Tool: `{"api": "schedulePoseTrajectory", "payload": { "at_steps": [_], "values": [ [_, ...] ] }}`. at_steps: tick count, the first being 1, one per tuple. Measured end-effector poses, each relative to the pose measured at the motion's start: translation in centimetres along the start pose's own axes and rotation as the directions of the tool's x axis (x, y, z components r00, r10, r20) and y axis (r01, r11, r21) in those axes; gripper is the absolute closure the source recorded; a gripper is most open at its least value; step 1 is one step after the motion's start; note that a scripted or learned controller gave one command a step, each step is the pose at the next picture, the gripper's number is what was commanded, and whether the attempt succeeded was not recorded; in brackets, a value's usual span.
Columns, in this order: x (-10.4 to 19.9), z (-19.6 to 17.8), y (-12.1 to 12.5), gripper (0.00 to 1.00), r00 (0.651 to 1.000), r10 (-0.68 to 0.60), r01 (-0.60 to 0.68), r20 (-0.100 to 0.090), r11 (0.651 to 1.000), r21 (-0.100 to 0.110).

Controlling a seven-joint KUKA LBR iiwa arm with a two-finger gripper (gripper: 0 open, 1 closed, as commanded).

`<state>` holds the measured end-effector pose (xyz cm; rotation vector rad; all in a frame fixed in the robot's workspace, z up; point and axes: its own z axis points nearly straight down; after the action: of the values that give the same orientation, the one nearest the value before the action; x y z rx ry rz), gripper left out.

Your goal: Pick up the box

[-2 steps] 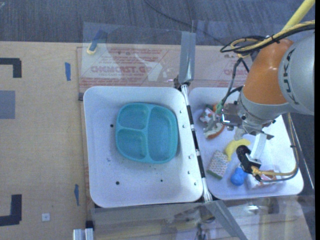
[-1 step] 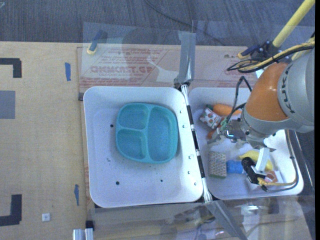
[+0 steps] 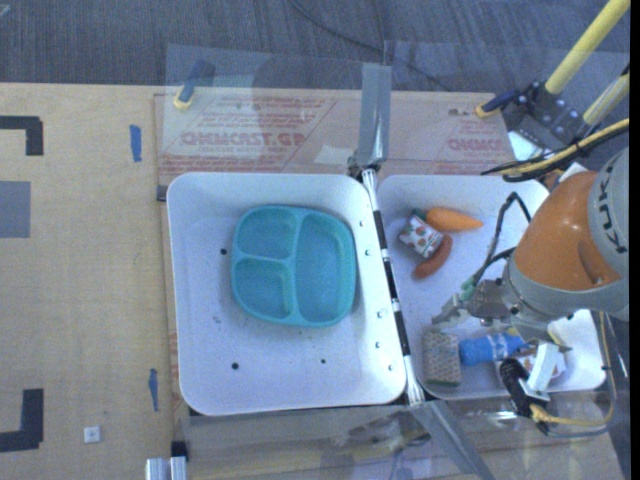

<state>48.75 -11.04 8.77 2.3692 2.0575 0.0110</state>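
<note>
A teal divided plate [image 3: 295, 266] is seen in the left bin [image 3: 190, 298]. In the right bin [image 3: 470, 193] a carrot [image 3: 455, 220], a sausage [image 3: 433, 258], a small carton [image 3: 420, 235], a tan sponge [image 3: 441, 356] and the blue box [image 3: 490, 349] are held. The box lies just below the gripper [image 3: 470, 306], near the sponge. Whether the gripper is spread or closed cannot be told.

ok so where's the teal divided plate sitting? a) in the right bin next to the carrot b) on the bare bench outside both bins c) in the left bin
c, the teal divided plate lies flat inside the left bin, while the carrot lies in the right bin on the far side of the divider.
</note>
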Motion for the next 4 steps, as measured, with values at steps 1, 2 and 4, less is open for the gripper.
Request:
{"api": "schedulePoseTrajectory", "payload": {
  "at_steps": [1, 2, 4],
  "values": [
    [-1.8, 0.2, 11.1, 0.00, 0.919, 0.393, -0.393, 0.006, 0.919, 0.000],
    [3.3, -1.4, 8.7, 0.00, 0.902, 0.431, -0.431, 0.011, 0.902, 0.015],
    [2.3, 0.0, 3.7, 0.00, 0.828, 0.561, -0.561, -0.001, 0.828, -0.002]
  ]
}}
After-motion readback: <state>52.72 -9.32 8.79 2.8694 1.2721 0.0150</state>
